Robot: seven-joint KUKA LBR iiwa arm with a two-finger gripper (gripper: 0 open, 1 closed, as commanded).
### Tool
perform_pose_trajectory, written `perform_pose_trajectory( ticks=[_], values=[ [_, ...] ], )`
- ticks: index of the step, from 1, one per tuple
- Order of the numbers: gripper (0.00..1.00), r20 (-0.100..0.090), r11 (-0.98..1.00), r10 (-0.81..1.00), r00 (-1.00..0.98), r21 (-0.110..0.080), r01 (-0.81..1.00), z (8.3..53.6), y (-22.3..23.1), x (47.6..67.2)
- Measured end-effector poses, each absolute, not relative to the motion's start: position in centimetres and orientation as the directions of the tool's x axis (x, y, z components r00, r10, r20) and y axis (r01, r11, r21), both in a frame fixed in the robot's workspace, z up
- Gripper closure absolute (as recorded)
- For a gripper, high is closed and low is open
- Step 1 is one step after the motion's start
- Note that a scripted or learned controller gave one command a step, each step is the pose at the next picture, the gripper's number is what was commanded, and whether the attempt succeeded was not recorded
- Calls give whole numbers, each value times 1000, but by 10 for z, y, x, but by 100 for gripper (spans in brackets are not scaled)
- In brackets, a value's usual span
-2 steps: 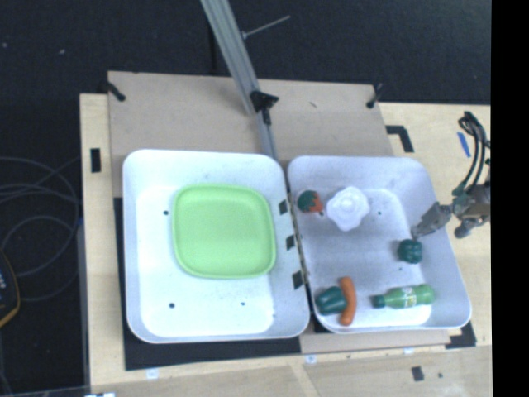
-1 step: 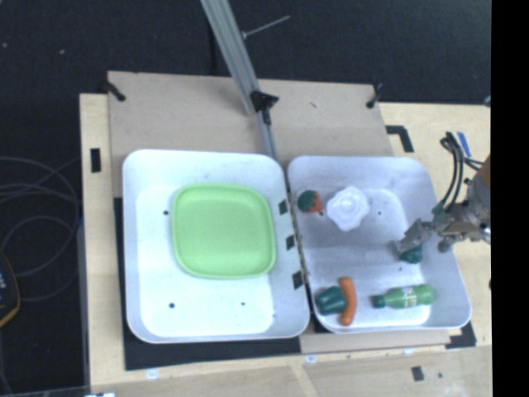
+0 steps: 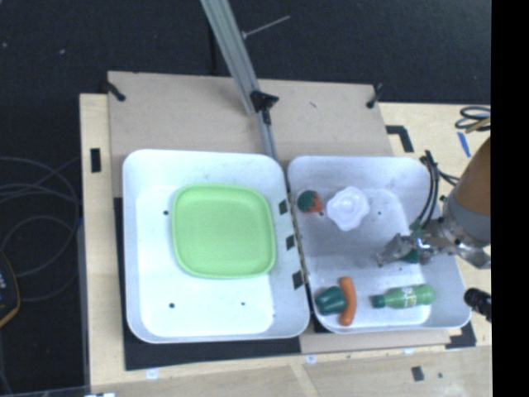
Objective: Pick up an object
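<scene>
The right bin point(image 3: 372, 172) holds a clear crumpled plastic cup point(image 3: 347, 208), a small green and orange item point(image 3: 309, 201) at its left wall, an orange carrot-like piece point(image 3: 348, 299) beside a dark green block point(image 3: 330, 299), and a green bottle point(image 3: 402, 297) lying on its side near the front. My gripper point(image 3: 397, 251) reaches in from the right, low over the bin floor, between the cup and the bottle. Nothing shows between its fingers.
The left bin point(image 3: 149, 304) carries a light green square plate point(image 3: 223, 231). A grey metal pole point(image 3: 235, 52) slants from the top down to the seam between the bins. Cables point(image 3: 473, 121) lie at the right on the bench.
</scene>
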State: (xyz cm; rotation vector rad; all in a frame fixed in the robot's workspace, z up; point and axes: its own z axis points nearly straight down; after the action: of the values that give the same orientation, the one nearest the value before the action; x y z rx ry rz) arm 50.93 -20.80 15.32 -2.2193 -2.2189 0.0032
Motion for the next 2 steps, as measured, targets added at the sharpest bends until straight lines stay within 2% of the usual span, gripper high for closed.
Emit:
perform_pose_trajectory(
  ticks=[1,2],
  values=[
    [0,0,-1,1000,1,-3,1000,101,-208,508],
    [100,0,-1,1000,1,2,1000,114,-209,510]
  ],
)
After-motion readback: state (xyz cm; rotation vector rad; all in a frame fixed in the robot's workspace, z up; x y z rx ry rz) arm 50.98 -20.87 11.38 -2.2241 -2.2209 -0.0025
